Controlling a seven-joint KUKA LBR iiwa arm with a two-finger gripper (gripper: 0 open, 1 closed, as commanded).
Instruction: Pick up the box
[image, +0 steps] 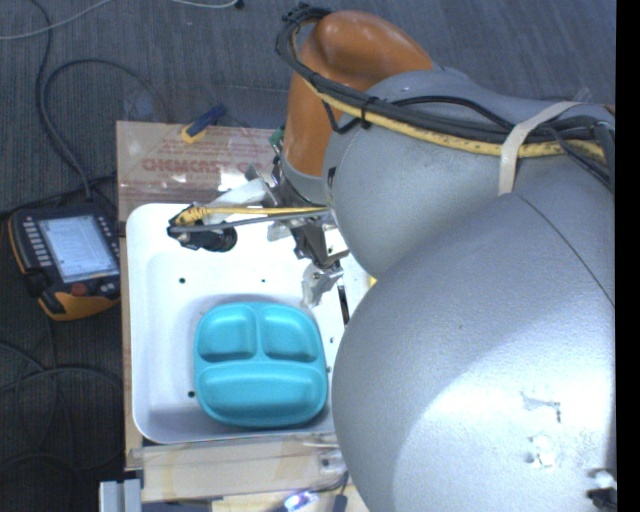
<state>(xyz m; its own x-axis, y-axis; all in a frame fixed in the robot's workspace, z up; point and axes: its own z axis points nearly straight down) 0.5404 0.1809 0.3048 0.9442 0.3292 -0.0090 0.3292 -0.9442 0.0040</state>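
Bright, even overhead light: mild glare on the white bin (150, 300), soft shadow under the blue box (262, 365), near arm (470, 330) slightly blurred.

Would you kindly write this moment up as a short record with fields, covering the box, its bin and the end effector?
box: turquoise, three compartments on top, lying flat
bin: white, shallow, holds the box in its near half
end effector: over the bin, by the box's far right corner; contact unclear
arm: grey with an orange band, reaching in from the right
teach pendant: on the floor left of the bench
task state: box not lifted
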